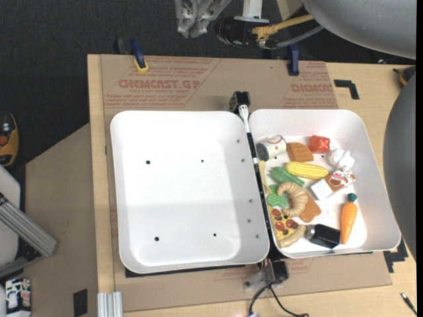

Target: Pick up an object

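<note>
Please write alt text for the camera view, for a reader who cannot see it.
Two shallow white bins sit side by side on a brown board; the right bin holds toy food, including a carrot and corn. The gripper hangs above the board's far edge.

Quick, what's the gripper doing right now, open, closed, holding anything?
Gripper: up above the far edge of the bench, away from both bins, nothing between its fingers; open or closed cannot be told.

Red lettering reading "CHEMCAST G.P" runs along the far part of the brown protective sheet (165,78), left of centre. A similar red print on its far right (310,88) is too blurred to read.
</note>
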`<act>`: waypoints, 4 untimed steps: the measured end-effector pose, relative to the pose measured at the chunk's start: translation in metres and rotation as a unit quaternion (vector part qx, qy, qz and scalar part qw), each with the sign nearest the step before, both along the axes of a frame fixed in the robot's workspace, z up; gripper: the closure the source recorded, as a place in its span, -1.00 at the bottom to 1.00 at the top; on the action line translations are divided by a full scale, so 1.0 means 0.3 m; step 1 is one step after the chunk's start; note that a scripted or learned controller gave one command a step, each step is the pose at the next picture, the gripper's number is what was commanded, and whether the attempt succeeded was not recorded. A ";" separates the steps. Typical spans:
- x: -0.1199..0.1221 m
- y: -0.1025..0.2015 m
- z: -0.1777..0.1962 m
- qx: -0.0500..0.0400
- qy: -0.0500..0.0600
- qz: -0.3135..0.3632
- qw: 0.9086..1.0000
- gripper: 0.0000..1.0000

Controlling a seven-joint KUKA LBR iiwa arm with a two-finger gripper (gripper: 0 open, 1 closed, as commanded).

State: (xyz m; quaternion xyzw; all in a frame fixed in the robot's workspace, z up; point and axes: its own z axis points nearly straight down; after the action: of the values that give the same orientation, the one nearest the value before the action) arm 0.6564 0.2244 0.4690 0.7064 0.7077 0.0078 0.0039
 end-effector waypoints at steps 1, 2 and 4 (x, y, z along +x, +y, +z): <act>0.020 0.000 -0.410 -0.005 0.014 -0.001 1.000 1.00; -0.081 0.000 0.263 0.001 -0.002 0.000 1.000 1.00; 0.036 0.001 0.106 0.000 0.000 0.000 1.000 1.00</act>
State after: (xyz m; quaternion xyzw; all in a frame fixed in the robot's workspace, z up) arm 0.6672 0.2246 0.5008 0.7064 0.7078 0.0076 0.0043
